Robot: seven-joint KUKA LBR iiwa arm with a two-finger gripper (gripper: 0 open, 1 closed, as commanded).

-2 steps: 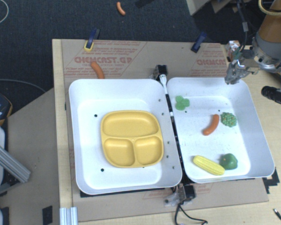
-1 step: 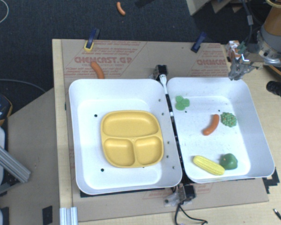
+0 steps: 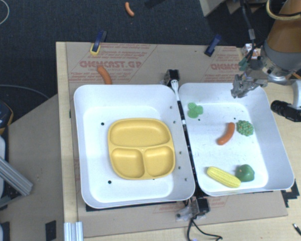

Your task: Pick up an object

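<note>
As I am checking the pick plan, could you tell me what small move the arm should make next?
Probably move the end effector from the right bin's far rim toward the orange sausage and lower it: it grips nothing, and the sausage lies clear of the broccoli.

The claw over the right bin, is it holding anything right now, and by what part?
Nothing is held. The claw hangs over the right bin's far edge with no item in it; the sausage lies in the bin.

Dark carpet floor [image 3: 45,14]; brown board [image 3: 140,59] on pale bench [image 3: 35,149].
</note>
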